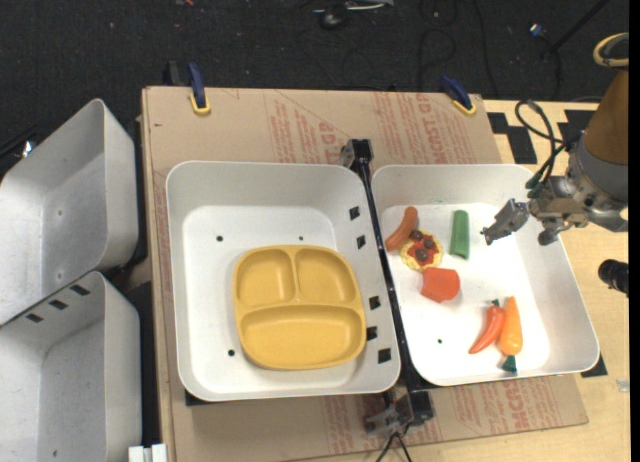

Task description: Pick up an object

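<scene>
The gripper [522, 220] hung over the right bin [560, 280] near its far right side, fingers spread apart with nothing between them. To its left lay a green block [459, 234], a hot dog [402, 228], a red piece [440, 284] and peppers [501, 326].

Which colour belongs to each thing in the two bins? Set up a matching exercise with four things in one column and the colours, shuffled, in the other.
Things:
1. divided tray
2. stick-shaped piece
3. wedge-shaped piece
4. bins

Colours:
A. white
B. red
C. yellow
D. green

Pairs: 1-C, 2-D, 3-B, 4-A
</scene>
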Action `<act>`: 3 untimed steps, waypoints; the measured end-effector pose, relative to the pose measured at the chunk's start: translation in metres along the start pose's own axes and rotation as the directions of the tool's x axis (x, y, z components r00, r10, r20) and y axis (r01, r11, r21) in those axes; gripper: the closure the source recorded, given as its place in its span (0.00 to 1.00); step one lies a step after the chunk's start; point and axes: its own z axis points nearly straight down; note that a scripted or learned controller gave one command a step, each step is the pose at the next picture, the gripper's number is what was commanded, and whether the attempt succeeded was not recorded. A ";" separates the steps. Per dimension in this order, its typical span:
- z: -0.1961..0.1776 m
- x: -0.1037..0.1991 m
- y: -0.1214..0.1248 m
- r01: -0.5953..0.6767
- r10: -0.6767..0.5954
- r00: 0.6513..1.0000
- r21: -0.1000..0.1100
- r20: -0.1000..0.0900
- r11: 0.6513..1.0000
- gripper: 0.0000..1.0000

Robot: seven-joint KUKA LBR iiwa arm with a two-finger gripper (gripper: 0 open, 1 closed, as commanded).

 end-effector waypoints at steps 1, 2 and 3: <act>-0.006 0.000 0.003 0.003 -0.003 1.000 -0.012 0.003 1.000 0.00; 0.037 0.004 0.001 0.002 -0.002 1.000 -0.008 0.001 1.000 0.00; 0.101 0.001 0.002 0.001 -0.001 1.000 -0.006 0.001 1.000 0.00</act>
